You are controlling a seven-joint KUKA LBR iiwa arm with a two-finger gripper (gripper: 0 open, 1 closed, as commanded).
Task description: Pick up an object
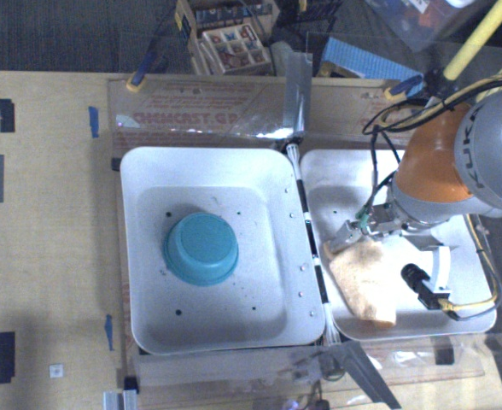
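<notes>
Gripper point(353, 229) sits low at the far-left corner of the tan pad point(366, 282), on or just above its edge. Whether it is spread or closed can't be made out from this angle, and nothing shows clamped in it, so no hold is claimed. The tan pad looks soft and spongy and lies flat on the floor of the right bin point(336, 186), slanted, with its near end close to the front wall. It is probably the pick target, since the tool is right at it. Approaching at a corner makes sense, because an edge gives something to pinch on a flat, limp thing. The arm's orange band point(430, 173) hangs beyond the pad, to its right. A teal bowl point(201, 248), upturned, sits well apart to the pad's left, across both bin walls in the left bin point(148, 178), and is no obstacle. The nearest hindrance is the bin wall just left of the pad's corner, which leaves little room on that side.
</notes>
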